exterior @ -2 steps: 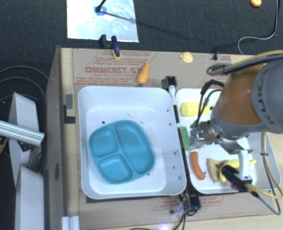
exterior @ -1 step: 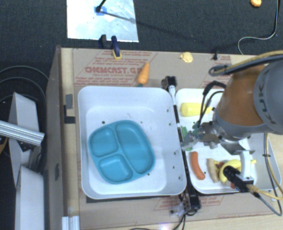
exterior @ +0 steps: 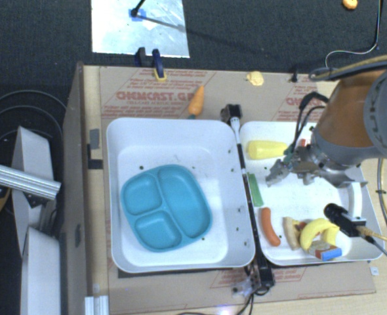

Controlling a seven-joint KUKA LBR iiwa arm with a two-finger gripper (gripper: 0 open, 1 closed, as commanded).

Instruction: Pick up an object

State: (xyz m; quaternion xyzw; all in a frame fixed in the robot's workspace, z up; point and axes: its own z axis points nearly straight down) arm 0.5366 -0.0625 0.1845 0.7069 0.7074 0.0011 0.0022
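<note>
A cardboard-lined bench (exterior: 180, 90) bears two white bins; in the right bin (exterior: 282, 254) the gripper (exterior: 277, 173) hovers released, a yellow corn (exterior: 265, 149) just behind it

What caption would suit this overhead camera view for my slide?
Grey KUKA arm's gripper hovers over right white bin near a yellow corn-shaped toy; blue plastic divided tray in left bin.

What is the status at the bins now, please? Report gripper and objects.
Gripper low over right bin, beside yellow corn. Hot dog, banana loose near front wall. Blue tray in left bin.
</note>
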